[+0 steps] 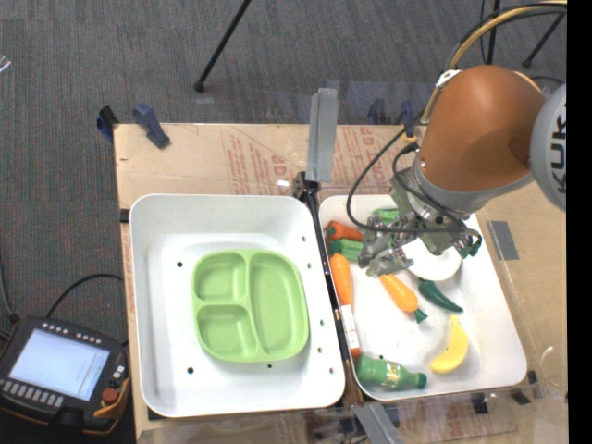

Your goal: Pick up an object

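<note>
My claw (387, 255) hangs over the right bin (504, 340) by a carrot (400, 293); can't tell its state. I'd center on the carrot before dropping.

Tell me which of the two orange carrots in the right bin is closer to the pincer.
The carrot in the middle of the bin, just below the pincer. The other carrot lies farther left, along the bin's left wall.
</note>
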Action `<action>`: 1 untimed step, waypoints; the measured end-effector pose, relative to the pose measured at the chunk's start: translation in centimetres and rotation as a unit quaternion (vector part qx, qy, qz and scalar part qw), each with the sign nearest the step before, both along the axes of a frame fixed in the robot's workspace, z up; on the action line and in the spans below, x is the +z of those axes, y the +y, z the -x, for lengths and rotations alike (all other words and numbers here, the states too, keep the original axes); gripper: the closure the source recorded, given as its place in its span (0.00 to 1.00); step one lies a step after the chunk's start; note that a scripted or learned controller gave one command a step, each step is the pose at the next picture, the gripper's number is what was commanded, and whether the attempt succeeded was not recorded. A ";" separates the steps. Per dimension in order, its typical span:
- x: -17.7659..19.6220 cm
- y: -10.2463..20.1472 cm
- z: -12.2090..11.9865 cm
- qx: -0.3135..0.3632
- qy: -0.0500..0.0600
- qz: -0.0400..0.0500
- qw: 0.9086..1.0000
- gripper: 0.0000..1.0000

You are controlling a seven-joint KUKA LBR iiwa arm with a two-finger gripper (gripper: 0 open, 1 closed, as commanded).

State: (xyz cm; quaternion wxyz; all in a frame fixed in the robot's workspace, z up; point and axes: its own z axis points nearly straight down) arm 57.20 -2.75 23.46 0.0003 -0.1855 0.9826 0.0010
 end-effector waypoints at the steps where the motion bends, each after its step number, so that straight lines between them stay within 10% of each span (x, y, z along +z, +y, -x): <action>1: 4.0 1.1 -6.4 0.004 -0.003 0.000 1.000 1.00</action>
